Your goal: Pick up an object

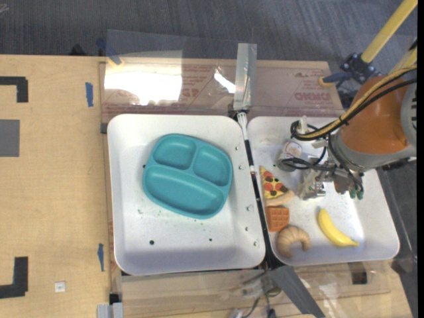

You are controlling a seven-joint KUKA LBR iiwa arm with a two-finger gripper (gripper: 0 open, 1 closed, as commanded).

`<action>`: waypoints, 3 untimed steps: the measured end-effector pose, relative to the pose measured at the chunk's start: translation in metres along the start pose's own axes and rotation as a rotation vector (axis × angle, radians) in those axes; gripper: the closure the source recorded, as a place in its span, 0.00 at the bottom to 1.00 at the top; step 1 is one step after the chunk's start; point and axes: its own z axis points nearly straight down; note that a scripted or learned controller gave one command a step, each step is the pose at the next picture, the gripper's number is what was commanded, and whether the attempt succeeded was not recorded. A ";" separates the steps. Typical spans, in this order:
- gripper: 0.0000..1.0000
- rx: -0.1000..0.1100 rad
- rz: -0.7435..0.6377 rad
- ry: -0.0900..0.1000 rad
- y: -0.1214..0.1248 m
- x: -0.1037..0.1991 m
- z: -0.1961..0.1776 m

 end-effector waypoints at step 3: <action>1.00 0.007 0.988 0.025 0.142 0.092 -0.117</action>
